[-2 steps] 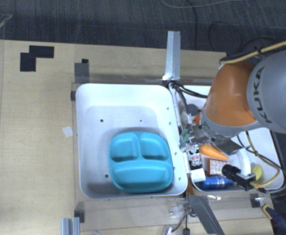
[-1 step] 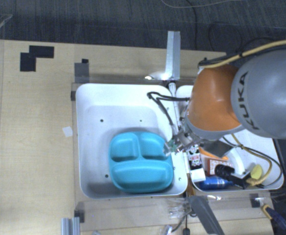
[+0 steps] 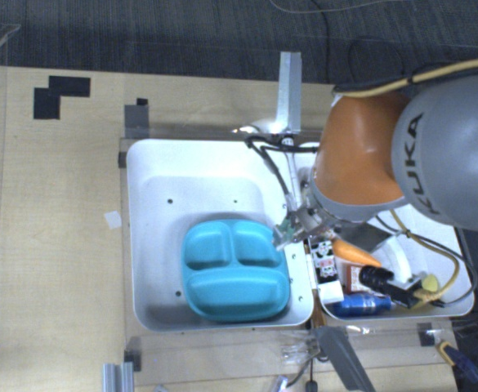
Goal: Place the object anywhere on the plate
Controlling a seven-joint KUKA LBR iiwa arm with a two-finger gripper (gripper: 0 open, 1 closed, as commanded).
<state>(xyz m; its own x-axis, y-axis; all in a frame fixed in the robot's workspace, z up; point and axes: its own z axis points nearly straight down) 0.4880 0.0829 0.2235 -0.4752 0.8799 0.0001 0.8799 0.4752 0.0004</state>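
Plate: a blue plate with three compartments is being shown in the near right part of the left bin, its two small compartments toward the far side and its one large compartment toward the near side.

Gripper: the gripper is being seen low over the divide between the two bins, just beside the plate's far right corner; whether it is spread, closed or gripping anything is not being made out.

Task object: which item is meant is not being made clear. An orange carrot-shaped object is being seen in the right bin, its long axis slanting from upper left to lower right. A blue cylinder is being seen nearer the front rim, lying almost level across the view.

Arm: the grey arm is being seen reaching in over the right bin.

Surface: both white bins are being carried on a pale, wood-toned bench with black marks at its far left.

Room: dark carpet is being shown beyond the bench, crossed by a thin cable.
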